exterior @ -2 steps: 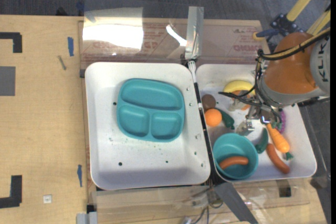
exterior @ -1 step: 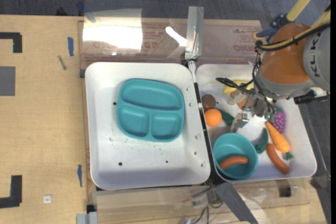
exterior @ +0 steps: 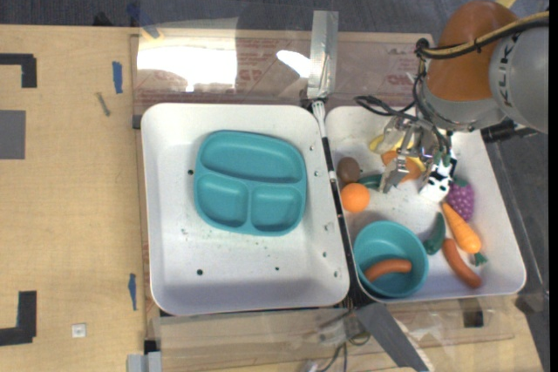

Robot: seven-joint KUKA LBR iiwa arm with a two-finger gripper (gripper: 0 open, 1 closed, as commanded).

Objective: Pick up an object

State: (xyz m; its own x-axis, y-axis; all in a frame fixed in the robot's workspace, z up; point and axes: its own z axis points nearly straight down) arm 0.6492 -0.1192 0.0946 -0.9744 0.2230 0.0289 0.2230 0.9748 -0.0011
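My gripper (exterior: 408,168) hangs low in the upper middle of the right bin (exterior: 508,250), among a cluster of small toys. A yellow piece (exterior: 384,140) and a small orange piece (exterior: 404,159) lie right at it, and a black-and-white item (exterior: 441,180) sits just to its right. An orange ball (exterior: 355,198) and a brown round item (exterior: 349,168) rest to its left by the bin wall. Purple grapes (exterior: 461,199), a carrot (exterior: 463,229) and a red sausage (exterior: 459,265) lie towards the right. The arm's orange band (exterior: 466,48) rises above.
A teal bowl (exterior: 392,241) at the right bin's front holds another sausage (exterior: 388,267), with a dark green piece (exterior: 435,233) beside it. The left bin (exterior: 166,213) bears a teal divided plate (exterior: 250,180). A raised divider separates the bins.
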